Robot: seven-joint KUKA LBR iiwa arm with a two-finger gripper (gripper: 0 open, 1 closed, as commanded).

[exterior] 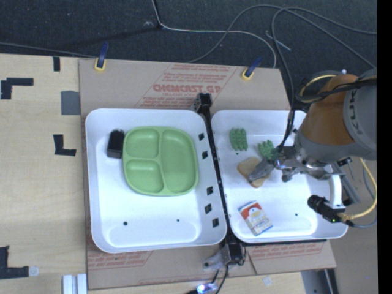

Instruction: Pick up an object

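In the right bin (300,225) lie a tan, rounded piece (247,166), two small green bumpy pieces (238,139) (266,147) and a small white packet with red print (255,217). My gripper (262,171) hangs low over the middle of this bin, its tip at the right edge of the tan piece and partly covering it. The nearer green piece lies just above the gripper. I cannot see anything held in the gripper.
The left bin (98,182) holds a green divided plate (161,161) and a small black block (115,144) at the plate's left. A black divider (211,164) runs between the bins. The arm's orange band (327,118) and cables hang over the right bin's right side.
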